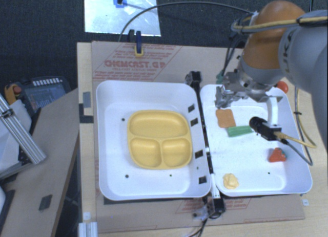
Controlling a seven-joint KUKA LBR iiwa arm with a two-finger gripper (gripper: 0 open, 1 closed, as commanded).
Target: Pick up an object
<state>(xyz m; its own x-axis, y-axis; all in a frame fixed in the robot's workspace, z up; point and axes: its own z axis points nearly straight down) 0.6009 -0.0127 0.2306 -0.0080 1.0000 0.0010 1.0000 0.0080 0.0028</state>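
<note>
The claw (pixel 224 99) hangs over the right bin's (pixel 294 179) far left corner; I cannot tell its state. The brown slab (pixel 225 117) lies just nearward beneath it, long axis running near-far

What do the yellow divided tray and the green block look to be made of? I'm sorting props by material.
The yellow divided tray looks like moulded plastic, matte to slightly satin: uniform colour, rounded compartment edges, soft highlights. The green block is probably plastic or painted wood; flat even colour, no visible grain, but too small to settle.
</note>
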